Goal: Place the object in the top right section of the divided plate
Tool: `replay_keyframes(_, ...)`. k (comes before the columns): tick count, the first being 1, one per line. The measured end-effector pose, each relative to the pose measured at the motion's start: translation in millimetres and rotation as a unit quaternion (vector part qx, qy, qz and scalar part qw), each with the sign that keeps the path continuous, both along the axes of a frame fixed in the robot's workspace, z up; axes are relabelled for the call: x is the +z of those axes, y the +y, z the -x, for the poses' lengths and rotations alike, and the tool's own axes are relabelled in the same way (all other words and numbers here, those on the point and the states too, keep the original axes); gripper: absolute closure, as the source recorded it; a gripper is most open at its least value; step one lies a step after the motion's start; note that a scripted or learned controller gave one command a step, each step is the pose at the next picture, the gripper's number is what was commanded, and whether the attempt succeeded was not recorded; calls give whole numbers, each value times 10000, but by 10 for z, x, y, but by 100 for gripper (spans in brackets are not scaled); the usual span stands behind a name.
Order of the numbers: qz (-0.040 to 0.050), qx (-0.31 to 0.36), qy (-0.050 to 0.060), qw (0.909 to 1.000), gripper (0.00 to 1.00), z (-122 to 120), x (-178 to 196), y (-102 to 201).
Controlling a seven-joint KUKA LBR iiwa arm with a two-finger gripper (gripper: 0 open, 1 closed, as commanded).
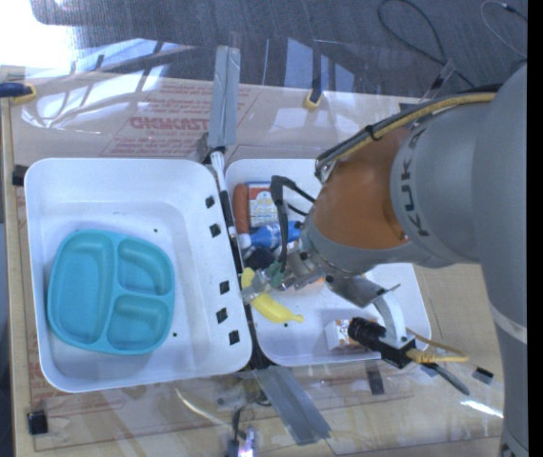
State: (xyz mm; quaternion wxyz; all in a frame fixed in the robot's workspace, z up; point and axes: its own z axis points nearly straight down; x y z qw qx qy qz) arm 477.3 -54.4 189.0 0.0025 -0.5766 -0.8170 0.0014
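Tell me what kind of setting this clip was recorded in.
Probably a robotics lab bench: a KUKA arm reaches over two white bins, clamps hold the board, and cables lie on grey carpet behind.

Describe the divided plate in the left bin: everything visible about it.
The divided plate is turquoise, looks like smooth plastic, and has a rounded-rectangle outline with a raised rim. Ridges split it into three sections: one large section along its left side and two smaller ones stacked on its right. It lies flat, open side up, on the floor of the left bin, toward the bin's lower left, turned slightly off square to the walls. Nothing lies in any section, and the gripper is over in the right bin.
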Motion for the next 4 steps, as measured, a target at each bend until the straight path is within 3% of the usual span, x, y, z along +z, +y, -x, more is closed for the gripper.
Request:
replay_keyframes(1,4,462,-14,9989,100,-79,4,583)
replay_keyframes(2,7,-159,-8,9999,100,11,4,1514)
replay_keyframes(3,20,-607,7,9982,100,16,156,1752)
replay_keyframes(4,18,-606,11,9982,0,17,155,1755)
